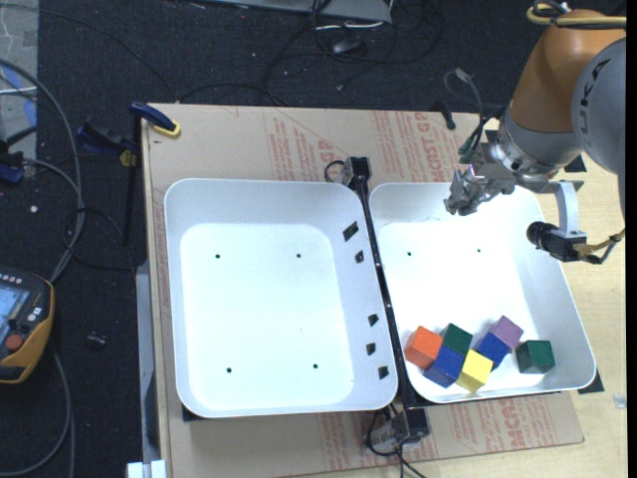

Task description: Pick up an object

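In the right bin (557, 297), smooth painted cubes (468, 352) clustered, metal jaws' (460, 201) state unclear.

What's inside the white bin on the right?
The right white bin holds a cluster of small coloured blocks near its front edge: orange, green, blue, yellow, purple. Anything beneath the cluster is covered.
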Motion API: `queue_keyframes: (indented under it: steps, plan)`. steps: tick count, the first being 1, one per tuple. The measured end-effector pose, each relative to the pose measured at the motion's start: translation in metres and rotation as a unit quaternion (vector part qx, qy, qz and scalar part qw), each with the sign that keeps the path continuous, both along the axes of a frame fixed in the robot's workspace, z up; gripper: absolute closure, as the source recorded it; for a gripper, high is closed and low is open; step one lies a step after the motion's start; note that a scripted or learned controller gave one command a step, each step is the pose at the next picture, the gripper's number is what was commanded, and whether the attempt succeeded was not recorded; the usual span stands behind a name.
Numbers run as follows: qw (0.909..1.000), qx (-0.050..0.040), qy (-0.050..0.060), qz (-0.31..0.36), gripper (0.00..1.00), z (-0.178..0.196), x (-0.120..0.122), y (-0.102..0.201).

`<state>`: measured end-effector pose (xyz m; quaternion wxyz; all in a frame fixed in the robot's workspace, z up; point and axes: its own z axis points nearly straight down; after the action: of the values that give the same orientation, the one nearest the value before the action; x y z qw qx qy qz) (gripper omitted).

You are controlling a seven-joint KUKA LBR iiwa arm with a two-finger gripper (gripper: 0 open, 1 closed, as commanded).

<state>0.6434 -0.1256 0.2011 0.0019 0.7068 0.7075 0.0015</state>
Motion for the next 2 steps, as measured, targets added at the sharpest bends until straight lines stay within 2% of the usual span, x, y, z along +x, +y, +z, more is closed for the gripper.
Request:
queue_keyframes:
  steps: [1,2]
  plan:
    - [1.0,0.0001,0.001,0.0,1.0,0.032,0.001,0.0]
    - [1.0,0.0009,0.003,0.002,1.0,0.021,-0.007,0.051]
